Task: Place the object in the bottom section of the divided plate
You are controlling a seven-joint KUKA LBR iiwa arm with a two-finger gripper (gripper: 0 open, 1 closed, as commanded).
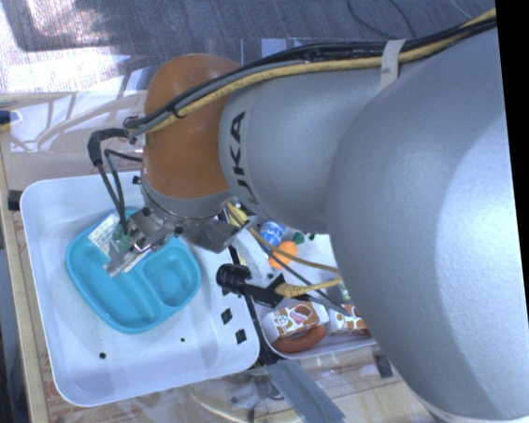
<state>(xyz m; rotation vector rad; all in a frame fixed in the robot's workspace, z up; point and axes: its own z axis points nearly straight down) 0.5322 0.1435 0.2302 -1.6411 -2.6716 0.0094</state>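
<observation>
The right half of the view is taken up by the grey arm (405, 210), whose orange band (186, 134) is seen above the left bin (53, 303); this white bin is set on the wooden surface (12, 138), and the right bin (302, 347) is largely covered by the arm; a blue divided plate (136, 285) is laid in the left bin, toward its far side; the jaws (123, 249) are held over the plate's far rim; whether they are spread or pressed together cannot be told; a small green and white object (107, 234) is seen at the jaws, above the plate's far-left part; colourful packets (304, 319) are seen in the right bin.
</observation>
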